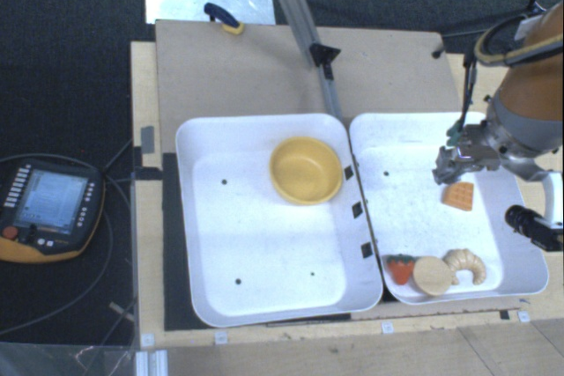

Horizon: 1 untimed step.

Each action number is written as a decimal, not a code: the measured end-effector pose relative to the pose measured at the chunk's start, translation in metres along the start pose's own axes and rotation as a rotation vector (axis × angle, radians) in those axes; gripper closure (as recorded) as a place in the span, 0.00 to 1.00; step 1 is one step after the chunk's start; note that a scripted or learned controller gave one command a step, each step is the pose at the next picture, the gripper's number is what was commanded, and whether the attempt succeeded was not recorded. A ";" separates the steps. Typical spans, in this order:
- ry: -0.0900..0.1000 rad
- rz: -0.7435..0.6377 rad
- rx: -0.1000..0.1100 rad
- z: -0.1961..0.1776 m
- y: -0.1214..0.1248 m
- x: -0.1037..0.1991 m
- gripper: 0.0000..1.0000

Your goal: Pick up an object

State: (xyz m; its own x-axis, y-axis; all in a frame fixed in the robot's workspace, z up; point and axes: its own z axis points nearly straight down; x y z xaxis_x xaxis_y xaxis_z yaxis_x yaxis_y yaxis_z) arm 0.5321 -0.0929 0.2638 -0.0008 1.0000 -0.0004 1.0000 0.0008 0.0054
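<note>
The end effector (452,168) hangs in the right bin (405,136), just above the upper edge of an orange waffle (458,195). This position probably means the waffle is the target, because the arm comes in from the right and stands almost over it. I cannot tell if the fingers are wide or narrow; they are dark and small here. The waffle lies flat on the bin floor, not lifted. A strawberry (401,269), a round cookie (432,276) and a croissant (467,264) lie together at the near wall. The left bin (229,277) has a yellow bowl (305,170).
</note>
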 end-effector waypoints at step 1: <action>0.002 -0.004 0.005 -0.004 0.007 0.054 1.00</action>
State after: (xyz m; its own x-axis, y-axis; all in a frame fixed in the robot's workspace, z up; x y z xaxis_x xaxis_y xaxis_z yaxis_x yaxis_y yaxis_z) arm 0.5390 -0.0392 0.2682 -0.0047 1.0000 0.0012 1.0000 0.0047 0.0009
